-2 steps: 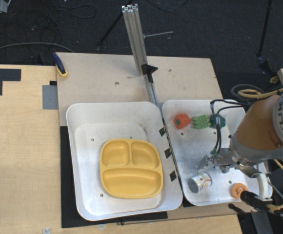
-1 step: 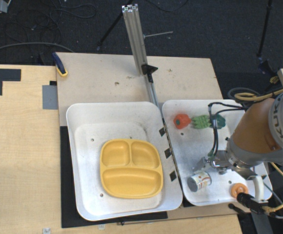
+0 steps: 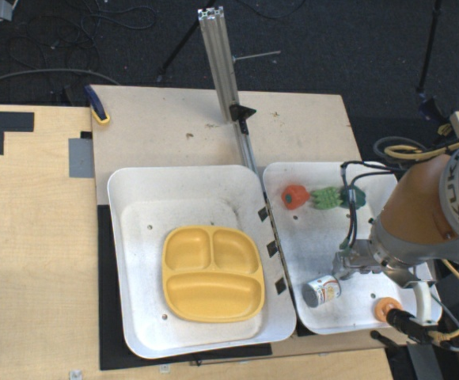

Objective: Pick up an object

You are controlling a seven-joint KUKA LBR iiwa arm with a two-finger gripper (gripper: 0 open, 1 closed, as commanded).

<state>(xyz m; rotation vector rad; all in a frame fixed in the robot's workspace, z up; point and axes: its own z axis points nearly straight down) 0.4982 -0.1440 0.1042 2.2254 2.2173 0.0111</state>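
Arm pose: you had the arm (image 3: pixel 419 204) reaching in from the right, its orange band bulking over the right bin's (image 3: pixel 316 315) right half, the wrist bent down toward the bin floor.
Gripper: the gripper (image 3: pixel 348 264) sat low over the right bin, just right of and above the small can (image 3: pixel 322 290); you could not tell from this view how it stood, and nothing showed pinched in it.
Small can: it lay on its side on the right bin's floor, near the front edge, beside the gripper but not shown as touched.
Writing: the can's label was too small and blurred for you to read; no other lettering was legible.
Toy carrot: the toy carrot (image 3: pixel 312 197), orange body with a green top, lay toward the back of the right bin, well apart from the gripper.
Orange piece: a small orange object (image 3: pixel 386 308) rested at the right bin's front right corner.
Left bin: the left bin (image 3: pixel 134 204) held a yellow divided plate (image 3: pixel 212 273), three compartments, flat on its floor.
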